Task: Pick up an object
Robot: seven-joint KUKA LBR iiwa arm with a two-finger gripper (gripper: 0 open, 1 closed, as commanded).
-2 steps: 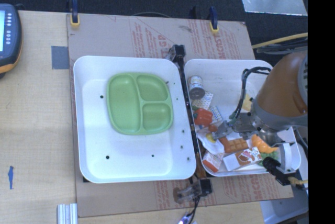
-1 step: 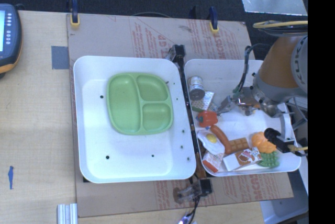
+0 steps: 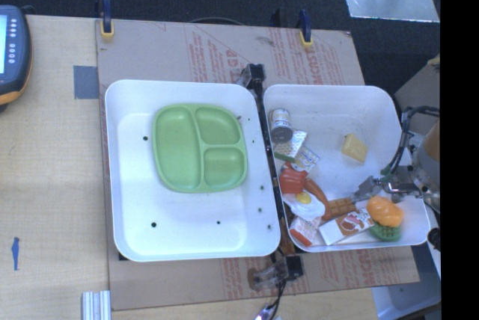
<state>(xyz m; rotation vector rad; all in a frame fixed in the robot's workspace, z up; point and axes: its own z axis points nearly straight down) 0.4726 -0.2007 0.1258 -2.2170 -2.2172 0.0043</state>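
The right bin [image 3: 374, 105] holds several small items. A silver can [image 3: 281, 125] lies at its left wall, with a pale packet [image 3: 301, 149] just below it. A yellow block [image 3: 355, 148] rests near the middle. Lower down are a red toy [image 3: 294, 180], a fried-egg toy [image 3: 304, 200], a red and white packet [image 3: 346, 225], and an orange fruit-like toy [image 3: 386, 212] on a green piece [image 3: 385, 232]. My gripper [image 3: 378, 188] reaches in from the right edge, low over the bin's lower right part, just above the orange toy. Nothing shows as held.
The left bin [image 3: 127, 161] carries a green divided plate [image 3: 200, 148]. Both bins sit on a cardboard sheet [image 3: 224, 49] clamped at the back. A handheld pendant [image 3: 11, 49] lies at the far left of the bench.
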